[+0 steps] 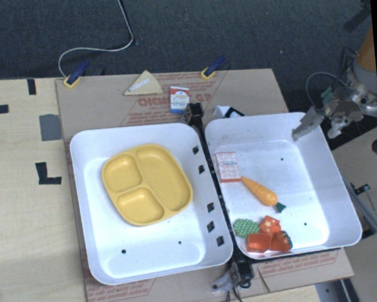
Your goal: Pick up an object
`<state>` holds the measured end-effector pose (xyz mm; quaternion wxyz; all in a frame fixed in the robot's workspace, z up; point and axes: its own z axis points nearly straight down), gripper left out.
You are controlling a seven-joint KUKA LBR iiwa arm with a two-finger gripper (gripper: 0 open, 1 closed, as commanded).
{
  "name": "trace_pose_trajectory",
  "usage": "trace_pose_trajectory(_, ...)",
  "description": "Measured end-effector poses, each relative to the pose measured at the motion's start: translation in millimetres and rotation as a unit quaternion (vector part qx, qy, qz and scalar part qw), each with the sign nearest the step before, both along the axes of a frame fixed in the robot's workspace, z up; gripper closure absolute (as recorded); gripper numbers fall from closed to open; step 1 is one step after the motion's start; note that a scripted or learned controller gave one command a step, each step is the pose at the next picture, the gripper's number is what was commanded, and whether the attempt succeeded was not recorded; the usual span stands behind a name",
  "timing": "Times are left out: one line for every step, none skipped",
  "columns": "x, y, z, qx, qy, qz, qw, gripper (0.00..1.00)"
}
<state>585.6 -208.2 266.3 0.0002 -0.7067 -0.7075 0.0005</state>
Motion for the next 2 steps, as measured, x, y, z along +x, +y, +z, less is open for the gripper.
trace_pose_trajectory(-15.7,72.8,-104.0,0.0008,0.001,0.000,1.0000,0.00)
trace_pose_trajectory(-22.5,103.4,-180.2,0.0001,-0.001,0.000,1.0000,0.00)
